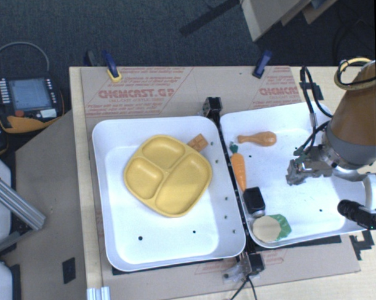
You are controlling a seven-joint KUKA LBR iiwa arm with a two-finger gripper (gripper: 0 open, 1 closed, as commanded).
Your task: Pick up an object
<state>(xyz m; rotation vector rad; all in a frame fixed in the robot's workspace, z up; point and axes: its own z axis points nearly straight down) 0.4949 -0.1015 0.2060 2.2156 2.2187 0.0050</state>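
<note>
A big yellow plate (168, 175) with three sections is sitting in the left bin (117, 241), with a small brown block (197, 141) touching its top corner. In the right bin (279, 121), a carrot (238, 170), a black block (254, 200), a tan drumstick (258, 139) and a round cream and green thing (271, 228) are lying along the left side. The pincer (298, 173) is hanging over the bare middle of the right bin, well apart from them.

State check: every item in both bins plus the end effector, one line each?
yellow divided plate: flat, left bin, tilted diagonally
brown block: tucked at plate's edge
carrot: lying along right bin's left wall
drumstick: lying flat, apart
black box: below carrot
round lid: bottom corner
end effector: over right bin, holding nothing
</note>
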